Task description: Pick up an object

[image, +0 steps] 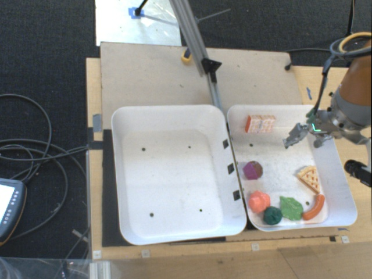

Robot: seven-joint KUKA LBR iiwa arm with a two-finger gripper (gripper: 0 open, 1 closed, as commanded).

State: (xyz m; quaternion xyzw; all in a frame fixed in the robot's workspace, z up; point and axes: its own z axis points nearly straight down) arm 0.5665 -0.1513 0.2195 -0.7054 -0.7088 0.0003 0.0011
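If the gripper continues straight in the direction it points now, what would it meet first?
The gripper points left and slightly down over the right bin. Going straight on, it would probably meet the bin's bare floor, between the pink-and-white block and the purple ball. Its height is unclear from this view.

**Occlusions and cut-offs, single overhead view**

The arm (pixel 354 89) is cut by the right edge; only its wrist end and orange band show. The claw (pixel 307 136) is small and slightly blurred; finger spacing cannot be read. A black part (pixel 358 172) at the right edge overlaps the right bin's rim (pixel 343 173) and is partly cropped. A tablet (pixel 8 205) is cut by the left edge. The metal pole (pixel 192 31) runs off the top. The worktop (pixel 192 74) front edge leaves the frame at the bottom.
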